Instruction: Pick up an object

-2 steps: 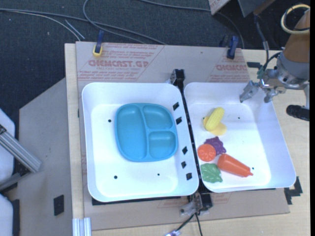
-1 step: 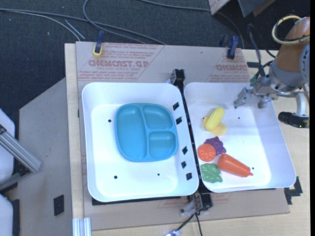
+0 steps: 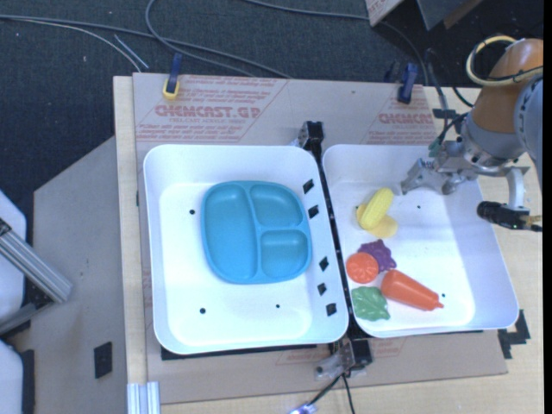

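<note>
Two white bins (image 3: 172,317), one blue tray (image 3: 256,231), five toy foods (image 3: 379,257).

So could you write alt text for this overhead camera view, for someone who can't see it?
A grey robot arm's pincer hovers over the right white bin, which holds plastic toy food: yellow corn, orange carrot, a red-orange tomato. The left white bin holds a blue divided plate.

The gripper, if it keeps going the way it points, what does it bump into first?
Probably the yellow toy corn. The gripper points left and downward into the right bin, and the corn lies nearest along that line, though height is hard to judge.
</note>
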You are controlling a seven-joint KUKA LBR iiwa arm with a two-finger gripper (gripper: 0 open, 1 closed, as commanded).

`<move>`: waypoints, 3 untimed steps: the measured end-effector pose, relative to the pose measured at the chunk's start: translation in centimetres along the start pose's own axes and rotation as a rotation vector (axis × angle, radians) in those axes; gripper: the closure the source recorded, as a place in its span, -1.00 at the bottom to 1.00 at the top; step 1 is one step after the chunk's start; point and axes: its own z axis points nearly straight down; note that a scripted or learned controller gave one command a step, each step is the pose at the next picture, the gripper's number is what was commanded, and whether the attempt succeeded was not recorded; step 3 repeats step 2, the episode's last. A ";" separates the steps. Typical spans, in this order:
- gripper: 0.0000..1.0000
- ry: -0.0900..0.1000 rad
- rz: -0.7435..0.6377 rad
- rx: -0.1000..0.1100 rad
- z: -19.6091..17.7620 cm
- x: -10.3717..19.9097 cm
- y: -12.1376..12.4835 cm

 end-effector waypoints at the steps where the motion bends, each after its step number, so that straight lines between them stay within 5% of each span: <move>1: 1.00 -0.008 -0.001 -0.005 -1.2 -0.2 0.1; 2: 1.00 -0.013 0.002 -0.011 -7.2 0.6 0.7; 3: 1.00 -0.013 0.002 -0.011 -7.2 0.6 0.7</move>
